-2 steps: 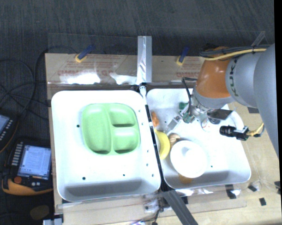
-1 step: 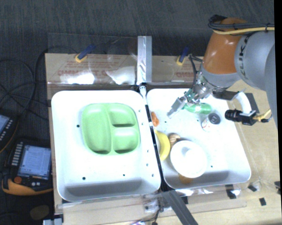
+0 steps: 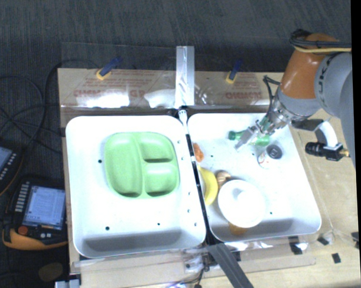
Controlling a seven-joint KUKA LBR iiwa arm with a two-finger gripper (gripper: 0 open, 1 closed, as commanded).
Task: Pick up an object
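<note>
Gripper [image 3: 255, 135] state can't be made out at this angle; it hangs low over the back of the right bin [image 3: 300, 172], beside a small green object [image 3: 234, 134]. From the left: a green divided plate [image 3: 141, 163] lies in the left bin [image 3: 87, 191], then an orange piece [image 3: 197, 150] and a yellow banana [image 3: 209, 185] sit by the divider, a white bowl [image 3: 241, 202] near the front, and a dark round object [image 3: 275, 151] just right of the gripper.

Two white bins [image 3: 75, 173] sit side by side. One green divided plate [image 3: 141, 163], one white bowl [image 3: 241, 203], one banana [image 3: 209, 185], one dark round piece [image 3: 275, 151].
</note>
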